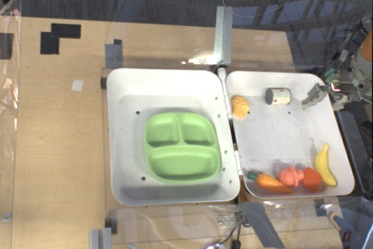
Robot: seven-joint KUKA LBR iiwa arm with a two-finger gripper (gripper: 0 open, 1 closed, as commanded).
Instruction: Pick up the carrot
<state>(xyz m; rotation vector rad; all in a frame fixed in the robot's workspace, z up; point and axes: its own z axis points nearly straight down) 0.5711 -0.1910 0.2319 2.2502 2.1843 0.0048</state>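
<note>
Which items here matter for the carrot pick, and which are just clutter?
For the job:
- orange toy carrot with green tip, near edge of the right white bin
- robot's hand, over that bin's far right corner

Lying about:
- yellow banana
- pink toy
- red toy
- small yellow item
- grey-white cylinder
- green divided plate in the left bin

Carrot [273, 182] hemmed: bin wall [291, 194] in front, pink toy [291, 176] touching rt.

Single fixed camera above bench [58, 125]; slanted downward; both bins [116, 125] in frame
</note>
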